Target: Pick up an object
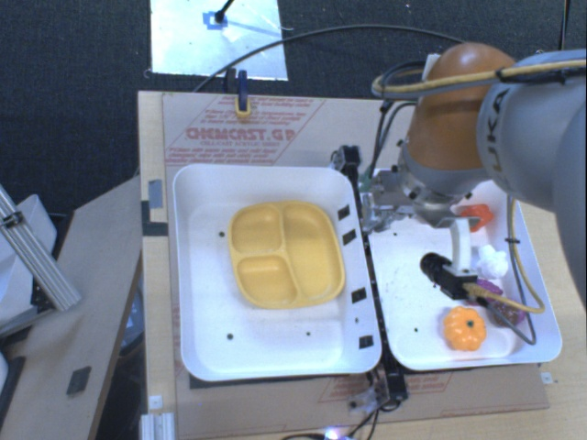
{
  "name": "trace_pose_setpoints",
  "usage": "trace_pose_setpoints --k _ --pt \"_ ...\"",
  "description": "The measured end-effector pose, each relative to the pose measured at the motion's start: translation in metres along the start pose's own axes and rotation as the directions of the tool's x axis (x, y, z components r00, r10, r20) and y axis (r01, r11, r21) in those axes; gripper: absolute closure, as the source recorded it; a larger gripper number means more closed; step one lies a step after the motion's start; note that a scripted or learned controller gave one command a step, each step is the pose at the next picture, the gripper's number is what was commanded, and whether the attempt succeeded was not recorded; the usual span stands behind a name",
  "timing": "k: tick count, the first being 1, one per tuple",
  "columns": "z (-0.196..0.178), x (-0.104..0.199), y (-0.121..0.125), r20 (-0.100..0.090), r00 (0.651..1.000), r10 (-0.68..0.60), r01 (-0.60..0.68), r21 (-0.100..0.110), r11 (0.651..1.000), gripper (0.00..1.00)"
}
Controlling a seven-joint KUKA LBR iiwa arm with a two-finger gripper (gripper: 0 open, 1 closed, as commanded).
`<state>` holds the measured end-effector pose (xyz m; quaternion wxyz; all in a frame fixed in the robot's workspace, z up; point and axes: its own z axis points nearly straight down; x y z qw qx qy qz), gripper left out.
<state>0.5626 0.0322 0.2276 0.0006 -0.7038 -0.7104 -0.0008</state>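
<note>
Camera view: red "CHEMCAST GP" print on board (pixel 240 136) beyond yellow tray (pixel 284 253). Right of tray, gripper (pixel 396 207), opening impossible to judge. Farther right, orange toy pumpkin (pixel 464 328).

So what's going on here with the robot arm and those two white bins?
A grey robot arm reaches in over the right bin, its wrist low near that bin's far left corner. Nothing can be seen in its grasp. A small orange pumpkin, a white piece and a purple item lie toward that bin's right side. The left bin holds a yellow divided tray, with nothing touching it.
</note>
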Motion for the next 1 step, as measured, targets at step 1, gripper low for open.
trace_pose_setpoints --k 1 --pt "0.0108 0.0502 -0.0264 0.0 1.0 0.001 -0.001 0.002 1.0 1.0"
